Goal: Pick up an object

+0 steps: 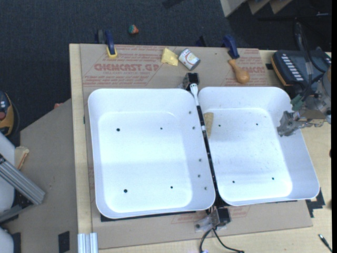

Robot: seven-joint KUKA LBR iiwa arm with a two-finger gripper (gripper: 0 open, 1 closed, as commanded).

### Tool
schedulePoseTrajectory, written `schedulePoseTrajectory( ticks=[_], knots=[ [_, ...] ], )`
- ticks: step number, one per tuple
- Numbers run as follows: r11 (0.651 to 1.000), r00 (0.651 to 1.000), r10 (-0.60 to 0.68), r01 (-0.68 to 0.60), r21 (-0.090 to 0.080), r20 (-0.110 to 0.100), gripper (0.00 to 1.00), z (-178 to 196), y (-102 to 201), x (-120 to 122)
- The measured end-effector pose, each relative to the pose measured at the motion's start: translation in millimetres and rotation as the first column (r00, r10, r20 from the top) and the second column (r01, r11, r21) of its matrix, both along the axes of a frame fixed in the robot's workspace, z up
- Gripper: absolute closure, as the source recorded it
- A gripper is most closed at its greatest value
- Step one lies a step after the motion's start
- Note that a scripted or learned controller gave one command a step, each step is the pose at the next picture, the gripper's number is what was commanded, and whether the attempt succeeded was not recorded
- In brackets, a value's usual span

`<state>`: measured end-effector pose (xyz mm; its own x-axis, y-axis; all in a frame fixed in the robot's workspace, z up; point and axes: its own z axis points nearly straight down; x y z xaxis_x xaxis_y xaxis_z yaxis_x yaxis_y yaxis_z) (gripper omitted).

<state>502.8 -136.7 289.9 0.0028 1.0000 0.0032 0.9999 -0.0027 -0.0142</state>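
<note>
A small tan object (208, 123) lies against the left wall of the right bin (295, 188), near the divide between the two bins. My gripper (288, 125) hangs over the right rim of that bin, far to the right of the tan object and apart from it. The arm reaches in from the right edge of the view. Nothing visible is carried by the gripper.
The left bin (105, 194) sits beside the right one. On the bench behind the bins lie a yellow piece (169, 57), a small white box (188, 59), a wooden pear-shaped object (240, 71) and a black-and-white marker (192, 81). Blue clamps (110, 41) hold the board.
</note>
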Motion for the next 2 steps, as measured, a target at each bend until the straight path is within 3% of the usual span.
schedulePoseTrajectory(
  ticks=[1, 2],
  knots=[
    [1.000, 1.000, -0.005, 0.005, -0.010, 0.022, 1.00, 73, -70, -20],
    [1.000, 1.000, 0.001, -0.001, -0.011, 0.028, 1.00, 168, -89, -23]
  ],
)
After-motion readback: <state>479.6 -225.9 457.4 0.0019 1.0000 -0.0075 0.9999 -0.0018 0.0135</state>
